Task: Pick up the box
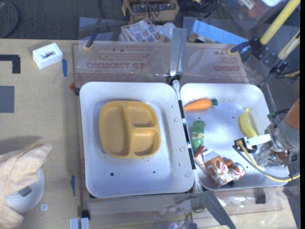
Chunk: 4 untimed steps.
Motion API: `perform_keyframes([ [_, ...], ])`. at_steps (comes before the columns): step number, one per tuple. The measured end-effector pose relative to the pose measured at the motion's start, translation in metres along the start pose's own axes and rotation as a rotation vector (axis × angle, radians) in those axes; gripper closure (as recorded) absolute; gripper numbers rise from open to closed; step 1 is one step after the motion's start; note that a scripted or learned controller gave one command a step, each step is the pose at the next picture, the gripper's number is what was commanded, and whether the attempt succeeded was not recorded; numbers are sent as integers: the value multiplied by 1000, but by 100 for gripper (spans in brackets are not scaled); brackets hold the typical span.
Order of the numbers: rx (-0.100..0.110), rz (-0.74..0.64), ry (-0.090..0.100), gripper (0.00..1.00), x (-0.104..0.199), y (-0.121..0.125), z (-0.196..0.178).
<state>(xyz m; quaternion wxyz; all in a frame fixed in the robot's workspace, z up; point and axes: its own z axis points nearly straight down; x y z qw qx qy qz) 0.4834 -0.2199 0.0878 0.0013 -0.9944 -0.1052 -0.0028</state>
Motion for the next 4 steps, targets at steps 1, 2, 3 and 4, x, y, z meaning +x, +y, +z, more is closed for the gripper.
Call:
perform_keyframes([
  [1, 8, 8, -7, 100, 5, 3, 1],
  [2, 9, 6, -9, 100, 5, 2, -8],
  [3, 11, 5, -12, 100, 4, 3, -18],
  [4, 8, 9, -8, 100, 19, 6, 1],
])
